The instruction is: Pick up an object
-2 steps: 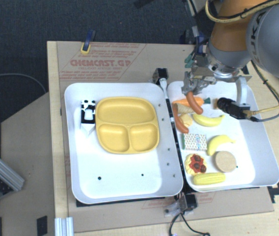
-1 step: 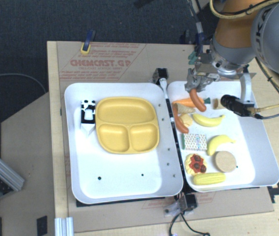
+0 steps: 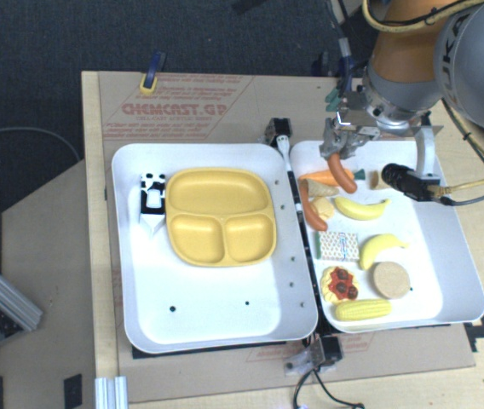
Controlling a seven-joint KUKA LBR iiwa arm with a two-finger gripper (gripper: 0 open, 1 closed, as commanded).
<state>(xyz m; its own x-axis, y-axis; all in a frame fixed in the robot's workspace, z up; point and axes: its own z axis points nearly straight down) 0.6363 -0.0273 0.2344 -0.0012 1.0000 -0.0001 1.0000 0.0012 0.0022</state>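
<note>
Caught the rig mid-pick on this one. The gripper [image 3: 342, 146] was down over the back corner of the right bin [image 3: 459, 254], and from my seat it looked like the grasp step was already done or nearly so: a hot dog [image 3: 341, 174] hung at a slant just under the fingers, its upper end up between them, lower end pointing down toward the banana [image 3: 360, 207]. I read the fingers as pinching that upper end, though the metal up there was cluttered and I wouldn't swear how firm the hold was.

If I'm right, the next move needed a straight, slow lift. The grip was way off-center on the hot dog, so it could swing or slip out, and the bin was crowded right below it: a 2nd sausage [image 3: 314, 211] along the left wall, an orange wedge [image 3: 319, 180] beside it, the banana just underneath.

The hot dog itself was small, reddish orange, smooth and glossy, rounded ends, looked like plastic toy food. Slick surface, so not much friction to count on.

The left bin [image 3: 131, 254] held a yellow divided tray [image 3: 221, 216] and a little black-and-white thing [image 3: 152, 194], both well clear of the action on the desk [image 3: 97, 143].
</note>
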